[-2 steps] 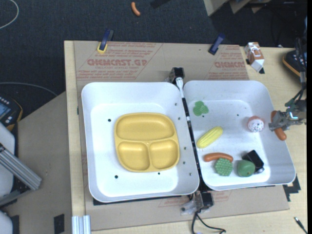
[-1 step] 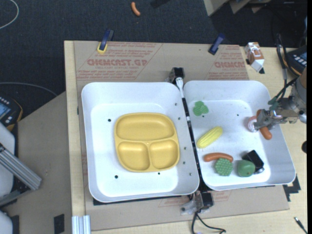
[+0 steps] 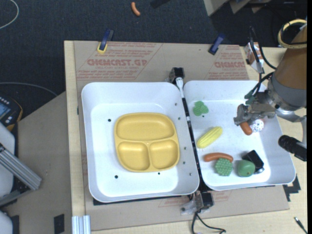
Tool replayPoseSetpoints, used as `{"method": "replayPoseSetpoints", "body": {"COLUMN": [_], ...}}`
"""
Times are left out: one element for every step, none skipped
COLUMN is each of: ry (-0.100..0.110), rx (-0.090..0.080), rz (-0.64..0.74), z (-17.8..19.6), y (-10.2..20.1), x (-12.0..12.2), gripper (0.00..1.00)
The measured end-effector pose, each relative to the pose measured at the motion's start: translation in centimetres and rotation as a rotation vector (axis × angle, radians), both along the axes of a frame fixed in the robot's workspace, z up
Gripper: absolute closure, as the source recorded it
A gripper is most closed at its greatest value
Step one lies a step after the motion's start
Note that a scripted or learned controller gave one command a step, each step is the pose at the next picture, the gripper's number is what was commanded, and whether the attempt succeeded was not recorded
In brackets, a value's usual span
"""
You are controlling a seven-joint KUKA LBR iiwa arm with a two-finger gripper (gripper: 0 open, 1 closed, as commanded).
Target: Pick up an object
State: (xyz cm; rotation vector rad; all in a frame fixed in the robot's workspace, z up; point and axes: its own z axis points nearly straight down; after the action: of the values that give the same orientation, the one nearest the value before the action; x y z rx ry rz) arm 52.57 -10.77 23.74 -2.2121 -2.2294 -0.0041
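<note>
My gripper (image 3: 249,117) hangs low over the far right part of the right bin (image 3: 229,92). A small orange-red piece (image 3: 247,128) shows just under its tip, touching or nearly touching it, with a small white speckled piece (image 3: 257,126) right beside it. Whether the orange-red piece is gripped I cannot tell. Further left in the same bin lie a green leafy toy (image 3: 200,108) and a yellow corn cob (image 3: 209,137). Along the near side sit a red sausage (image 3: 218,156), a green bumpy ball (image 3: 224,167), a green round fruit (image 3: 245,168) and a black block (image 3: 254,159).
The left bin (image 3: 97,106) holds a yellow three-part plate (image 3: 146,141). A ridge where the two bins meet runs between them (image 3: 187,126). The grey arm and its orange band (image 3: 292,67) come in from the right, above the right bin's far corner.
</note>
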Motion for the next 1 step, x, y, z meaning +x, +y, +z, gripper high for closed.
{"method": "replayPoseSetpoints", "body": {"ry": [0.003], "rx": [0.001], "rz": [-0.001], "z": [-1.07], "y": [6.20], "x": [0.48], "gripper": [1.00]}}
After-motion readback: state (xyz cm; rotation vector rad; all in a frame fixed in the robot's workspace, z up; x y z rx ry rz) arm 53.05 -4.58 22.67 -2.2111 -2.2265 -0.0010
